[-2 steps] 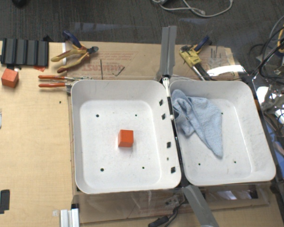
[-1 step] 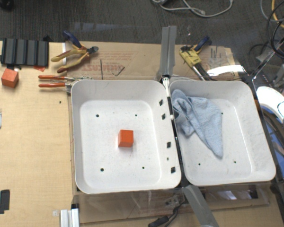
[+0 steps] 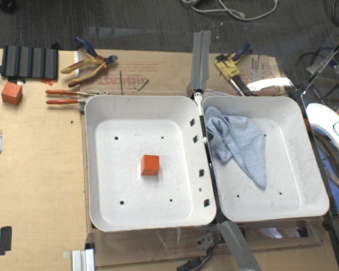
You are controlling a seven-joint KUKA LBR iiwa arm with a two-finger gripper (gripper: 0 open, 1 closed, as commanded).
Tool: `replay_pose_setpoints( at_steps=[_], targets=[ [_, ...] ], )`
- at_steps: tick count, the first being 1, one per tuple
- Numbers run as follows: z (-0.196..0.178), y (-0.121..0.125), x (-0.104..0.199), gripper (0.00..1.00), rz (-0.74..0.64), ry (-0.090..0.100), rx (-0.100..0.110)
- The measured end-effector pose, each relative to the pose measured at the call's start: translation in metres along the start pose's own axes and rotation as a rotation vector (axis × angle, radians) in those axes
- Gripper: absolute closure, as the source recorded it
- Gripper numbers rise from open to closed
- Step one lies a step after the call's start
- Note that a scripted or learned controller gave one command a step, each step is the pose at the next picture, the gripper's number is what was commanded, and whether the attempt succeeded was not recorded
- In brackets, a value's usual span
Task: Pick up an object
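Note:
An orange-red cube (image 3: 150, 165) sits near the middle of the left white bin (image 3: 101, 208). A crumpled light-blue cloth (image 3: 237, 143) lies in the left half of the right white bin (image 3: 305, 202), reaching from the bin's back-left corner toward its middle. A white and grey part of the arm (image 3: 327, 123) shows at the right edge, beside the right bin.
On the bench left of the bins lie an orange block (image 3: 12, 92), a black ribbed part (image 3: 30, 62) and two pliers (image 3: 89, 66). A yellow clamp (image 3: 230, 68) sits behind the right bin. A grey divider strip (image 3: 201, 55) runs between the bins.

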State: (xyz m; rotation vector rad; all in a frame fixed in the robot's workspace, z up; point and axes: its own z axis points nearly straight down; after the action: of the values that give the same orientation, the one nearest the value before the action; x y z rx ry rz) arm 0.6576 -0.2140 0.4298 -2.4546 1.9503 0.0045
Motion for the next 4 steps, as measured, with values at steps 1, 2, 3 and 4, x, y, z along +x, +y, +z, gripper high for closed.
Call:
replay_pose_setpoints(
  at_steps=[1, 2, 3, 4],
  targets=[
    [0.098, -0.002, 0.001, 1.00, -0.384, -0.002, -0.003],
    [0.098, -0.002, 0.002, 0.00, -0.383, -0.002, -0.003],
    [0.060, 0.097, -0.025, 0.00, -0.338, -0.001, -0.003],
    [0.021, 0.140, -0.036, 0.00, -0.498, 0.000, -0.002]
  ],
)
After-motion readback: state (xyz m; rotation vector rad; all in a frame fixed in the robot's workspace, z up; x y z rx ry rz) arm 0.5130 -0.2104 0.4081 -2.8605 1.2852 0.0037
